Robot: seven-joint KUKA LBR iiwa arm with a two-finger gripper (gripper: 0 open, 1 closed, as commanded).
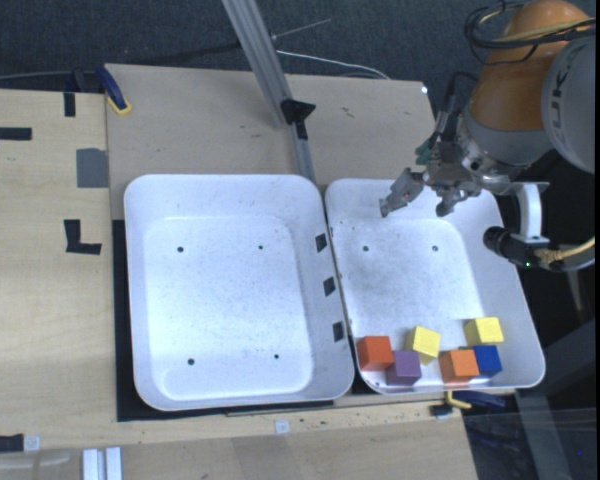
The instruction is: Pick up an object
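Several small cubes lie along the near edge of the right bin: an orange cube, a purple cube, a yellow cube, a second orange cube, a blue cube and another yellow cube. My gripper hovers over the far end of the right bin, well away from the cubes. Its two fingers are spread apart with nothing between them.
The left bin sits beside the right one, joined by black clips. A grey metal pole slants down to the bins' far edge. A cable and black connector hang off the wrist at right.
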